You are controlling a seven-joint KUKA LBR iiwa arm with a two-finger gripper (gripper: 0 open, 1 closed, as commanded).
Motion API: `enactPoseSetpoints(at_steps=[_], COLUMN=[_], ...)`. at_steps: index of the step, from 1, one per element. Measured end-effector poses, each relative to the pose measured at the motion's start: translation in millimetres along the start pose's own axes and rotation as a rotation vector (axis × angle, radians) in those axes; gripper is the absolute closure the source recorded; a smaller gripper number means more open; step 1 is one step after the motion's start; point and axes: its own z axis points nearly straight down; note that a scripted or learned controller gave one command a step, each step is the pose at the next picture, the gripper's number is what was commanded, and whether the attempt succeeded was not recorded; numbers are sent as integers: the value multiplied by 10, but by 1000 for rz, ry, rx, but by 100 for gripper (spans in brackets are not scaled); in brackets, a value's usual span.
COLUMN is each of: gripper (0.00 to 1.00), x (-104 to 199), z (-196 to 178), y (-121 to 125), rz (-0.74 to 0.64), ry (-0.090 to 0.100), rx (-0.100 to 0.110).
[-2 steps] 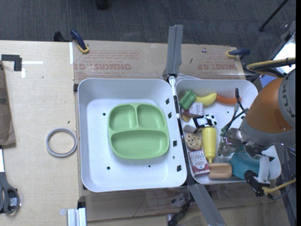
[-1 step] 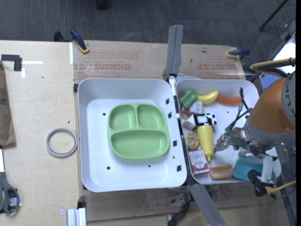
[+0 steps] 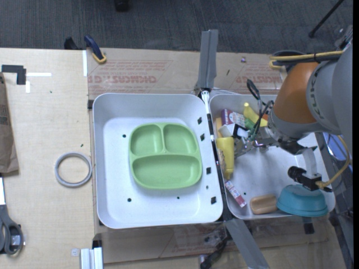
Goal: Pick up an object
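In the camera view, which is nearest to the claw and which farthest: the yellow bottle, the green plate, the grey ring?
1. Yellow bottle, right bin, just left of the claw.
2. Green plate, left bin.
3. Grey ring, on the bench at far left.

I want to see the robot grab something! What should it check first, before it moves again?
1. Gripper is over the right bin: ok.
2. Something within reach: yellow bottle lies beside it: ok.
3. Fingers open enough: cannot tell.
4. Already holding something: cannot tell.
5. Neighbours crowd the bottle: not ok, packets sit close.
6. Green plate in the left bin is out of the way: ok.
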Motion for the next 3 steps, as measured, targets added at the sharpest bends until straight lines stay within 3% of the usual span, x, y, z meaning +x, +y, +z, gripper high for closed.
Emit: enactPoseSetpoints(at_steps=[1, 2, 3], gripper=[0, 0, 0], x=[-233, 26, -533], z=[13, -1005, -246], y=[414, 501, 834], rz=[-127, 41, -4], ry=[14, 1, -2], rx=[25, 0, -10])
